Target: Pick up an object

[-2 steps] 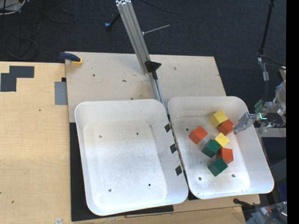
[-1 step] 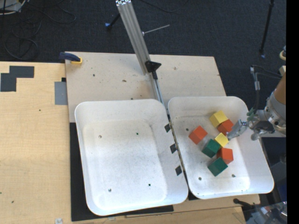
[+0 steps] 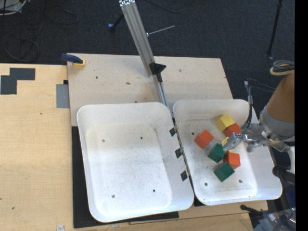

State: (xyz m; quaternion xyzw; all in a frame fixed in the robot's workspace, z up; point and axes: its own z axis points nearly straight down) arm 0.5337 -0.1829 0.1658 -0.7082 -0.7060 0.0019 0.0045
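Note:
Several small blocks lie in the right bin (image 3: 260, 189): a yellow block (image 3: 224, 121), a red block (image 3: 233, 129) touching it, an orange block (image 3: 204, 138), a green block (image 3: 216, 153), an orange block (image 3: 234, 160) and a second green block (image 3: 224, 172). My gripper (image 3: 232, 141) reaches in from the right and hangs low among them, just below the red block and above the first green one. A sliver of yellow (image 3: 224, 141) shows at its tip. I see no block lifted off the bin floor.
The left bin (image 3: 96, 114) lies beside the right one, with black clips (image 3: 178, 153) along the shared rim. A slanted metal rail (image 3: 139, 32) rises behind the bins. The arm's body (image 3: 281, 109) covers the right bin's right edge.

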